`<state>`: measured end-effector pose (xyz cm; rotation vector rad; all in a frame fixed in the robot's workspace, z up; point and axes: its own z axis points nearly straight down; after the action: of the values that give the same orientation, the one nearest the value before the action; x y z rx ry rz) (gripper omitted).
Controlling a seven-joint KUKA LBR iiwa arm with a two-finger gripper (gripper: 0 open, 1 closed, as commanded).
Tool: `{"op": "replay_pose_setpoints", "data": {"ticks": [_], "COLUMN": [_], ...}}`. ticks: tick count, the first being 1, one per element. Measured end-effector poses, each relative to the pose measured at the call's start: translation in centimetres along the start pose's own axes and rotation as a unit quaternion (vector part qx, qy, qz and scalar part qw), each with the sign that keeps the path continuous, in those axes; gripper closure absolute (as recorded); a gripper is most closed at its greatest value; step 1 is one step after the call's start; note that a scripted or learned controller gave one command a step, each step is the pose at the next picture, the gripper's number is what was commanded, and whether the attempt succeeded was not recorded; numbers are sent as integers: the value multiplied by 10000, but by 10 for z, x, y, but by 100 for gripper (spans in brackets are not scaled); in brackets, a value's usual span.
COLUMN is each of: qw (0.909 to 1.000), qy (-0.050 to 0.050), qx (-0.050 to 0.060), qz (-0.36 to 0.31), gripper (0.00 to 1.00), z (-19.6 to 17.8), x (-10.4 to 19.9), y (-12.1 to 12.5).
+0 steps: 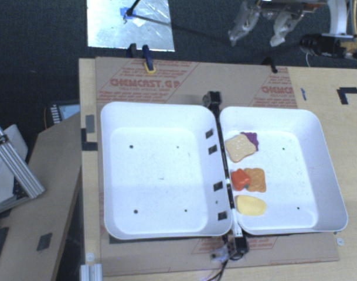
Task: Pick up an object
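My gripper (261, 32) hangs high at the top of the view, beyond the far edge of the bench, open with nothing between its fingers. In the right bin (307, 157), along its left wall, lie several toy foods: a tan bread slice (240, 148) with a purple piece (251, 138) tucked behind it, a red piece (240, 179) touching an orange waffle-like piece (256, 180), and a yellow piece (250, 205) nearest the front. The gripper is far above and behind all of them.
The left bin (157, 168) sits beside the right one, joined by a black-clipped divider (220, 163). A shiny metal sheet (130, 15) lies on the floor at the back left. An aluminium frame (11, 157) stands at the far left.
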<state>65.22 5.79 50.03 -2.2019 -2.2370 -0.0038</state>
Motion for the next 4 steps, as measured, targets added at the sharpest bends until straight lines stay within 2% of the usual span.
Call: {"op": "replay_pose_setpoints", "data": {"ticks": [1,2,3,4], "qw": [10000,10000,9999,10000], "qy": [-20,-12,1,-21], "qx": [-28,38,-92,53], "qz": [88,29,44,37], "gripper": [0,0,0,0], "z": [-38,99,-45,146], "x": [-45,30,42,112], "y": [-45,2,-30,18]}}
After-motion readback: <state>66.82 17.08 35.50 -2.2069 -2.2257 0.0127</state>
